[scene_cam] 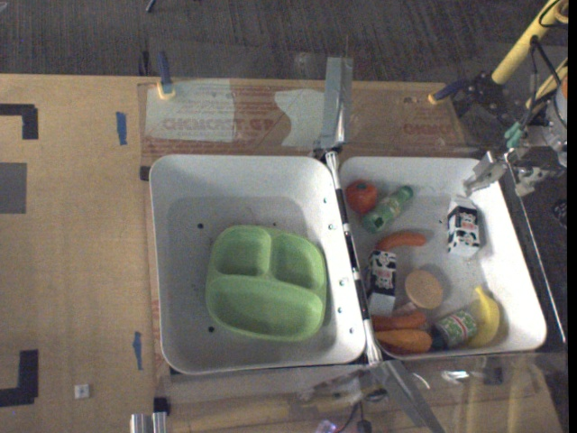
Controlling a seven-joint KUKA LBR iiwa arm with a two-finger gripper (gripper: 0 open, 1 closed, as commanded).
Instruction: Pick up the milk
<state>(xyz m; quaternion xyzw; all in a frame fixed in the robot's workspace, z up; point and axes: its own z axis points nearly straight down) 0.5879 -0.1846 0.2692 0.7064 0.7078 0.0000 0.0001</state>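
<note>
Robot lab — taped bench (81, 242), white bins (171, 188).
</note>
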